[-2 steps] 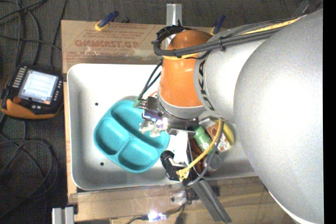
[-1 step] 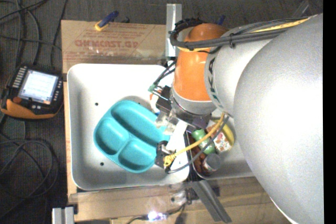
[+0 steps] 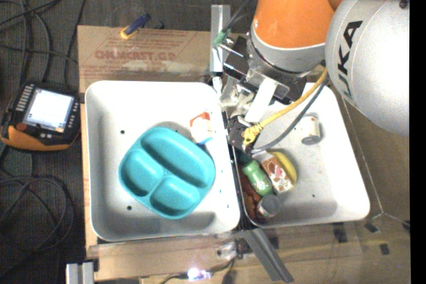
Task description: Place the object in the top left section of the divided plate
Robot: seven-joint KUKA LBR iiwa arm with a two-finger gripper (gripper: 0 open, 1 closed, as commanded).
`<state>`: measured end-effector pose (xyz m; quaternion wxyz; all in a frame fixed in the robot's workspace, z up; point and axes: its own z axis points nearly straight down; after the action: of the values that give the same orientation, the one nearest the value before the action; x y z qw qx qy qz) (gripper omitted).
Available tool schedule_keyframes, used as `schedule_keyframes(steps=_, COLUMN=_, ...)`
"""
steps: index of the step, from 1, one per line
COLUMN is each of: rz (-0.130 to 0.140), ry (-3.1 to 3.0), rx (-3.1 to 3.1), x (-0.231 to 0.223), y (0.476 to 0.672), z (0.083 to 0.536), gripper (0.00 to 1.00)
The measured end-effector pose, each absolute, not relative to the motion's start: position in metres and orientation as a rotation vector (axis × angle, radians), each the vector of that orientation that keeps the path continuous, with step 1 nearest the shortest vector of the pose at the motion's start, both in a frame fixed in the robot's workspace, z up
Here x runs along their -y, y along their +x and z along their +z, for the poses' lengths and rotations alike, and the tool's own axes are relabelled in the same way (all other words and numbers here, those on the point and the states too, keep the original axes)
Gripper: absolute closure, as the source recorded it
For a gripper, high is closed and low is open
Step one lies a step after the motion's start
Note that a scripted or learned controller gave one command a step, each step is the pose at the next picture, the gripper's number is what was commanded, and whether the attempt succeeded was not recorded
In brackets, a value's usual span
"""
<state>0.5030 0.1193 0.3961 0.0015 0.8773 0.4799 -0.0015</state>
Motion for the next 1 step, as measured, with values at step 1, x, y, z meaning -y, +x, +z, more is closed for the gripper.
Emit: schedule_keyframes(steps=1, rz=-0.01, ry=3.022, rx=-0.847, x=-0.0981, y=0.4831, z=0.2747, gripper=1.0)
